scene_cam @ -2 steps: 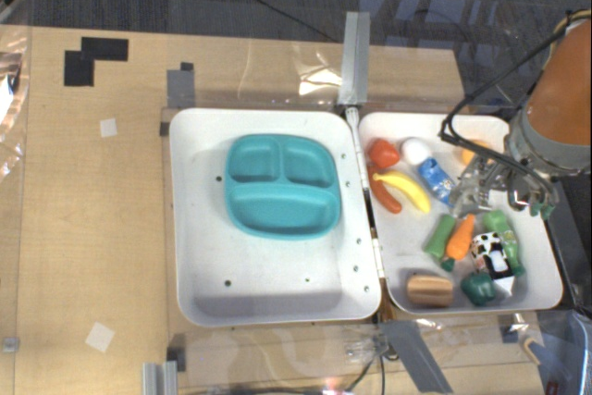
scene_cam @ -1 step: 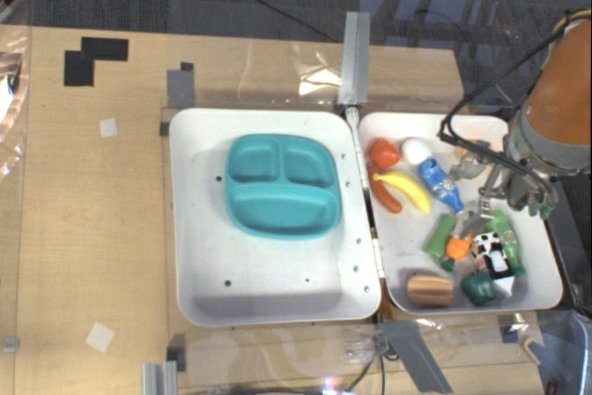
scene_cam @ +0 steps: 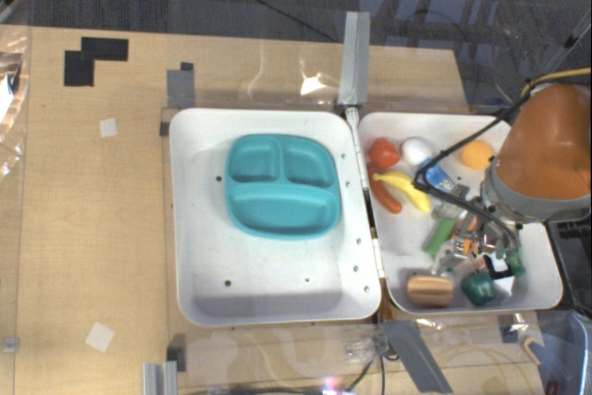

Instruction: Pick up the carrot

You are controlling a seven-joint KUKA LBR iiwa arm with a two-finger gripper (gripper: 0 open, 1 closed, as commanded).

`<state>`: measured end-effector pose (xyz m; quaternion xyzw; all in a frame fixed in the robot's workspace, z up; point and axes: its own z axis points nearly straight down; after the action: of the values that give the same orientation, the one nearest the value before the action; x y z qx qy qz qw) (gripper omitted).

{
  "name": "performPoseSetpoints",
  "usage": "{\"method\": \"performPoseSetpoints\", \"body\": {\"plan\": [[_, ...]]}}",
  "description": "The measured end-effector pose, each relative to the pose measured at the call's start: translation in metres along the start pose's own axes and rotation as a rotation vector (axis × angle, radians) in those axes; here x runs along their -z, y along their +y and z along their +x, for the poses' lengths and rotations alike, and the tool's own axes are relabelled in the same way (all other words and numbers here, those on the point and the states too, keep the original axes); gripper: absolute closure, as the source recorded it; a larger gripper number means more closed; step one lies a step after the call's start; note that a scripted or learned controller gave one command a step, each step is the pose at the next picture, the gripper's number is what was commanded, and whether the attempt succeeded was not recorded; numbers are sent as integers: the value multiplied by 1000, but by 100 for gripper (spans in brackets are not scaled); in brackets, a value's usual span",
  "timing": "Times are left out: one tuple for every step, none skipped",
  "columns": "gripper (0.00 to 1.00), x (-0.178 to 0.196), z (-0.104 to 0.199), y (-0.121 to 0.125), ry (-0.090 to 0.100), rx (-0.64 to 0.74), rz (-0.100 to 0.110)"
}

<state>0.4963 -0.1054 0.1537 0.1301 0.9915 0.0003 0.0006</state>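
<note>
A slim orange-red piece (scene_cam: pixel 386 197) that looks like the carrot lies in the right bin (scene_cam: pixel 400 240) near its left wall, partly under a yellow banana (scene_cam: pixel 404 188). My gripper (scene_cam: pixel 474 245) hangs low over the right half of that bin, below the arm's orange band (scene_cam: pixel 553 148). It is well to the right of the carrot, among a green stick-shaped item (scene_cam: pixel 441 234) and a dark green item (scene_cam: pixel 479 290). The wrist and cables hide what lies directly under it.
The right bin also holds a red tomato (scene_cam: pixel 382 152), a white egg (scene_cam: pixel 416 148), an orange ball (scene_cam: pixel 477 154), a blue item (scene_cam: pixel 435 177) and a tan cylinder (scene_cam: pixel 430 290). The left bin (scene_cam: pixel 199 227) holds a teal divided plate (scene_cam: pixel 282 185).
</note>
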Motion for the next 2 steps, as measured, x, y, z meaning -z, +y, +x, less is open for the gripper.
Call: {"method": "performPoseSetpoints", "body": {"plan": [[0,-64,-30,-30,-15,-88,-2],[0,-65,-73,-26,-10,-492,-4]]}}
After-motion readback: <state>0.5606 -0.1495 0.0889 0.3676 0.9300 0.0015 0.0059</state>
